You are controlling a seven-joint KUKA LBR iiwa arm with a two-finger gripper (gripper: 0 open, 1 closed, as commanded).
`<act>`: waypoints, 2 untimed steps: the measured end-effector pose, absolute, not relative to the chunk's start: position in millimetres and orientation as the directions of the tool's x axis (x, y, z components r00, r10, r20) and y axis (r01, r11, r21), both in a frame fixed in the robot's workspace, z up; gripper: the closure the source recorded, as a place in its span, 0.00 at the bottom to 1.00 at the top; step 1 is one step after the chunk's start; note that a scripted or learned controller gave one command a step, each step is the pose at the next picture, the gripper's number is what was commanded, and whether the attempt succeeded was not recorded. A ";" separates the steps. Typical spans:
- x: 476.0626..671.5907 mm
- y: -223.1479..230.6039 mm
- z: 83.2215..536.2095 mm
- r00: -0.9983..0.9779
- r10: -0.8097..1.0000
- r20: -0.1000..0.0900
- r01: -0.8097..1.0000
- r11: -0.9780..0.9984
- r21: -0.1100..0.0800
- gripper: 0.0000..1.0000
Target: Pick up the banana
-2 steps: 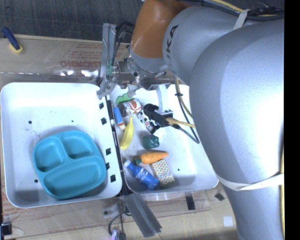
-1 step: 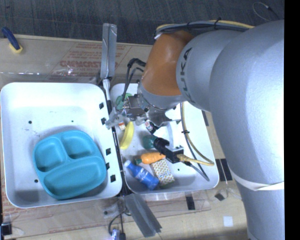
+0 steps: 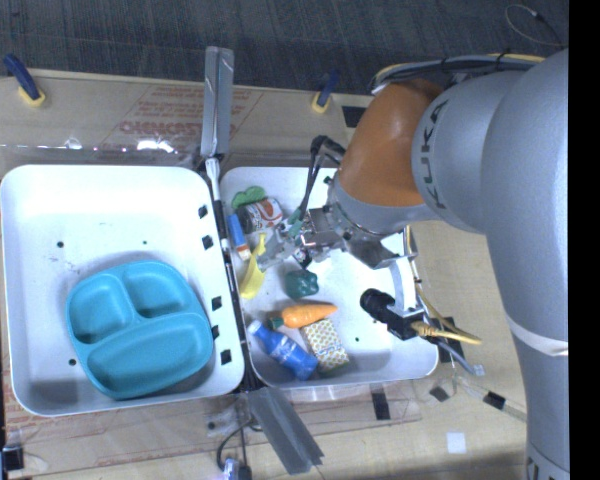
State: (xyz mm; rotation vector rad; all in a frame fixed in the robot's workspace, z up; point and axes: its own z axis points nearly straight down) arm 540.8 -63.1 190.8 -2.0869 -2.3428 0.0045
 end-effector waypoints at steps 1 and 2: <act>527.6 22.1 190.9 -0.356 0.934 0.002 0.934 0.356 -0.005 0.00; 523.5 -49.6 190.9 -0.368 0.930 0.002 0.930 0.368 -0.005 0.00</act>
